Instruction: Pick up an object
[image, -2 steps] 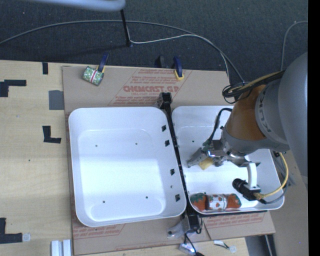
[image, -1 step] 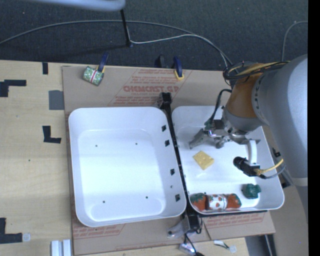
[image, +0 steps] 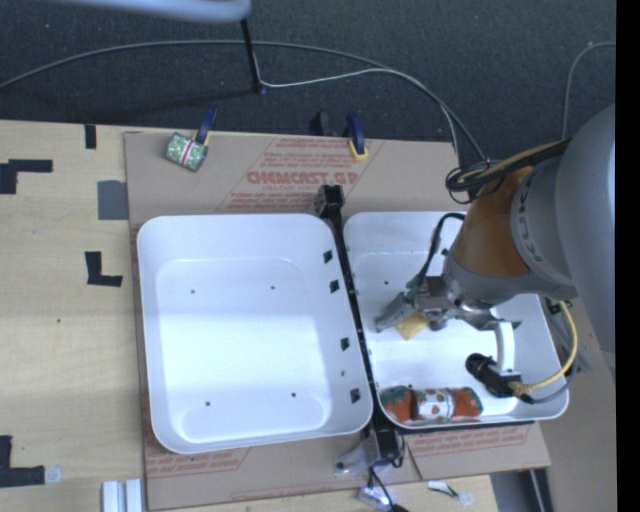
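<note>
My gripper (image: 396, 316) reaches down into the right bin (image: 375, 240), near its middle left. A small yellow object (image: 409, 328) lies right at the gripper's tip, partly hidden by it, so I cannot tell if it is gripped. Along the near wall of the same bin lies a row of items: a red and green piece (image: 398, 402), a white and red can-like object (image: 432, 405) and a red piece (image: 467, 403). The grey arm with its orange band (image: 490, 240) enters from the right.
The left bin (image: 160, 260) stands beside the right one, with a black divider (image: 345, 300) between them. A small green block (image: 186, 151) sits on the cardboard at the back left. Blue clamps (image: 353, 130) hold the cardboard's far edge. Cables hang off the arm (image: 540, 385).
</note>
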